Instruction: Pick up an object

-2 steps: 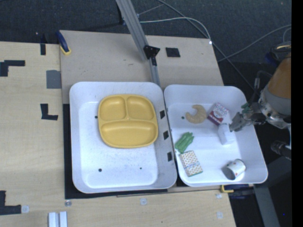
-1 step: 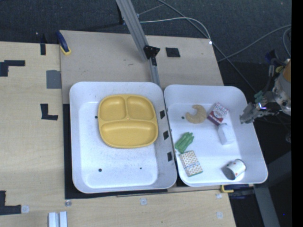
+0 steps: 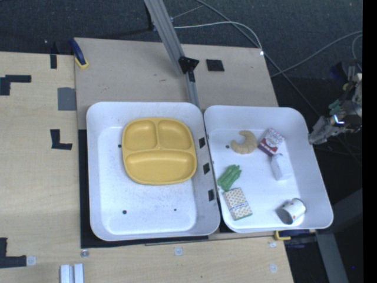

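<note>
Right bin, green object long axis slanting upper-right to lower-left, gripper state unclear

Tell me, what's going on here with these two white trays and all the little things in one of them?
A robot arm is meant to pick up an object, but nothing has been grabbed yet. Its end effector sits off the right edge of the right bin. That bin holds a croissant-shaped toy, a red-and-white packet, a green item, a patterned packet and a small cup. The left bin holds a yellow divided plate.
</note>
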You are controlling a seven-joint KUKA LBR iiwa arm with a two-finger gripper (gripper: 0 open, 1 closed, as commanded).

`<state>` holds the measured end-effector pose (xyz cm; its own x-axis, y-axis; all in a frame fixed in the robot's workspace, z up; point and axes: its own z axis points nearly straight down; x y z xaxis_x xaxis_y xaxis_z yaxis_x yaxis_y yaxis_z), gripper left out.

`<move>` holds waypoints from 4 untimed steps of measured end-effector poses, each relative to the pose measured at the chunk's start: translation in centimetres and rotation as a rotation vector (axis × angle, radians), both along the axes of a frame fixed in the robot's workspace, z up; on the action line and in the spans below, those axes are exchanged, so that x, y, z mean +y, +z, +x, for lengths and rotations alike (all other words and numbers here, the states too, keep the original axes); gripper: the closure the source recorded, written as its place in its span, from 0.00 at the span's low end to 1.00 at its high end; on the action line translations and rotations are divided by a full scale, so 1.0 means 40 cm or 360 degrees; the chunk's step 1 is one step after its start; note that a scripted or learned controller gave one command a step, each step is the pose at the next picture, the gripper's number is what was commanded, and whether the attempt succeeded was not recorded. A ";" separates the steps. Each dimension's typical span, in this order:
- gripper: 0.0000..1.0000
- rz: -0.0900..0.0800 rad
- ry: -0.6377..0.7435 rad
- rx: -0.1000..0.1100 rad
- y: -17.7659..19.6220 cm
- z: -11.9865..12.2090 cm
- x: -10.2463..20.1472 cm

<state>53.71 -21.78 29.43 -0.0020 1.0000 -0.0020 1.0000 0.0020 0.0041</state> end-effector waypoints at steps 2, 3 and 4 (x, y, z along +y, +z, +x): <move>1.00 0.0005 0.0007 0.0009 -0.049 0.030 0.274; 1.00 0.0004 0.0007 0.0008 -0.053 0.053 0.417; 1.00 0.0004 0.0007 0.0010 -0.069 0.068 0.538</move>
<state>56.41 -0.27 26.66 -0.0063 1.0000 0.0008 1.0000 0.0063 -0.0023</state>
